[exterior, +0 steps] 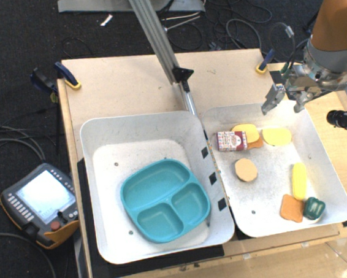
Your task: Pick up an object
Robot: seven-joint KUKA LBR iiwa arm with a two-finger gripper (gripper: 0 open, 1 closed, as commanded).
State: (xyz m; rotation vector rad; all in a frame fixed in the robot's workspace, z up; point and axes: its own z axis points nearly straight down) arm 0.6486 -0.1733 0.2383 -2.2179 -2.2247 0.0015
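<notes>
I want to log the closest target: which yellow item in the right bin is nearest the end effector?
The rounded yellow piece, beside the small carton; the long yellow one lies farther from the end effector.

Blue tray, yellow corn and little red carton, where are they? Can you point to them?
Blue tray [165,200]: camera view, on the ridge where its three compartments meet.
Yellow corn [299,181]: camera view, middle of the cob.
Red carton [231,140]: camera view, centre of its printed face.

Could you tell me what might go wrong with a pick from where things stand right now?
The open gripper hangs above the right bin's far rim and might clip it going down. The small carton touches an orange piece, so closing there may catch both. The green pepper sits by the near wall, leaving the fingers little room.
</notes>
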